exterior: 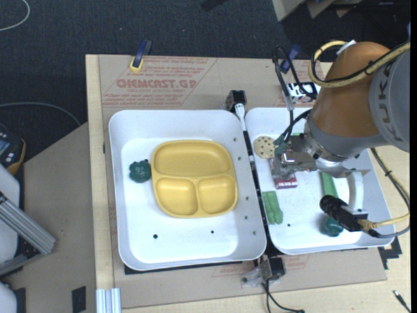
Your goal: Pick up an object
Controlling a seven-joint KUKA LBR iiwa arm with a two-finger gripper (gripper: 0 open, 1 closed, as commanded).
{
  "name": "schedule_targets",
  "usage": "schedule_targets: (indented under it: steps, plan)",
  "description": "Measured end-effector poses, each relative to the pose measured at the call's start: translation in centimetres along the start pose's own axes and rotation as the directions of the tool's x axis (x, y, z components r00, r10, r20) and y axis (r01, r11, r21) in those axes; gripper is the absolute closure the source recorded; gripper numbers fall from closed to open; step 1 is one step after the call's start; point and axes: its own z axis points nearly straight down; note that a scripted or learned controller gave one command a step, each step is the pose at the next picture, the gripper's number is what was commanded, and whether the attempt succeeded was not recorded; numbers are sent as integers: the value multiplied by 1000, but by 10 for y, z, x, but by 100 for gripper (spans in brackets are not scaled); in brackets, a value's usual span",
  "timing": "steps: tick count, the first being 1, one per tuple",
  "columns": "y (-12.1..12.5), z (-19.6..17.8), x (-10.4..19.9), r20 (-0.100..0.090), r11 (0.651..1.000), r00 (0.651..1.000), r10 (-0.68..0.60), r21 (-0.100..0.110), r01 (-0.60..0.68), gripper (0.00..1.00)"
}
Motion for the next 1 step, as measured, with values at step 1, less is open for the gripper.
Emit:
schedule_targets:
  steps: [1]
  plan:
    - [-4, 6, 61, 1, 1000, 1000, -1, 0, 1, 100]
